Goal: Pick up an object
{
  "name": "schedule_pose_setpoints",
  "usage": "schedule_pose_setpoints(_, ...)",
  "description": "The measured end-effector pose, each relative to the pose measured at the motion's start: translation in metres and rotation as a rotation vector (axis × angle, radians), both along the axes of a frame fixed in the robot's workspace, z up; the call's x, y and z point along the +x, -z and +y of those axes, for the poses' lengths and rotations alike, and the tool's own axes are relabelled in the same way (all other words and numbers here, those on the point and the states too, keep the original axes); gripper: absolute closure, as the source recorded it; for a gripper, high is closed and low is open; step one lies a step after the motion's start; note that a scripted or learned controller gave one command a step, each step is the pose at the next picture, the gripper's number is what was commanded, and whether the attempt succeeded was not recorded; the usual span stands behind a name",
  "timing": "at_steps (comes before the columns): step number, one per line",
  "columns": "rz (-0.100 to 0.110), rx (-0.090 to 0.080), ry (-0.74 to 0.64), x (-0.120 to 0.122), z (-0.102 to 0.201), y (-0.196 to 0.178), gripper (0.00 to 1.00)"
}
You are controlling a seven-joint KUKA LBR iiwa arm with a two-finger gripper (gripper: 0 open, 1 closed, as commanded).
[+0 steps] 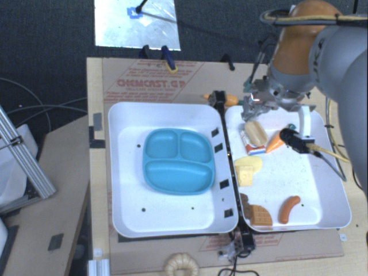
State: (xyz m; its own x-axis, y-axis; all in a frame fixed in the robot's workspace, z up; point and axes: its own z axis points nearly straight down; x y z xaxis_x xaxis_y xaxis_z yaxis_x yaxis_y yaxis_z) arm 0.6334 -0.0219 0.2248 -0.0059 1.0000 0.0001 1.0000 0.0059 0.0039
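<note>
I see the claw (253,111) hanging over the far end of the right shallow white bin (328,206), directly above the tan bread roll (256,134). Whether it grips, I cannot tell. Beside the roll lies an orange carrot (275,142); nearer the camera, a yellow cheese wedge (246,169).

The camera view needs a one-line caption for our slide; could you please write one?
Claw poised over the hot dog bun in the right bin; blue divided plate in the left bin.

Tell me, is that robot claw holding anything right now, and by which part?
It cannot be told. The gripper hangs just above the hot dog bun in the right bin, with nothing visibly between its fingers.
</note>
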Motion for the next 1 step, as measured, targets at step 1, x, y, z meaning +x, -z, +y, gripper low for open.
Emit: schedule_pose_setpoints(1,0.001,-0.001,0.006,-0.0100,-0.0112,-0.0099,1.00)
